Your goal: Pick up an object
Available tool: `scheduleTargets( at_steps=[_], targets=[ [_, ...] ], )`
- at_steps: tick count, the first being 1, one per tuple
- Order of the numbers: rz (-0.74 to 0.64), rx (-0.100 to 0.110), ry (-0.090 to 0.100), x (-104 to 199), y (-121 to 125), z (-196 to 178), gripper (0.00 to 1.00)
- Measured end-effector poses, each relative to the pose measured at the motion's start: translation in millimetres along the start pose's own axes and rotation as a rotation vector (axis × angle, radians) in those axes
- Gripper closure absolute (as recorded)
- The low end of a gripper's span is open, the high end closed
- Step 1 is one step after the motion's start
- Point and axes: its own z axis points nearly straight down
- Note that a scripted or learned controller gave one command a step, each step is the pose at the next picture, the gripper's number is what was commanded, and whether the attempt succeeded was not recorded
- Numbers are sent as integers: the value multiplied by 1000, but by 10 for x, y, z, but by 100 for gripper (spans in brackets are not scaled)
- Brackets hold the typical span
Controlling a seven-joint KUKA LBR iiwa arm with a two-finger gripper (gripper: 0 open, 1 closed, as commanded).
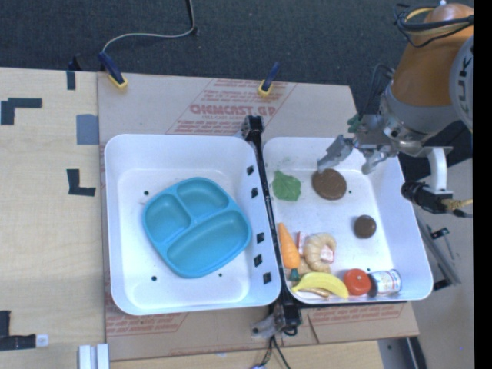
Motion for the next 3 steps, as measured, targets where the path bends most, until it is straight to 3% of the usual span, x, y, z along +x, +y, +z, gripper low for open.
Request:
scheduleTargets(
  at_steps=[1, 2, 3],
  targets=[
    [1, 3, 1, -495, 247, 1222, 0],
    [-1, -10, -4, -532, 685, 1727, 0],
    [1, -4, -3, -974, 54, 1758, 0]
  ],
)
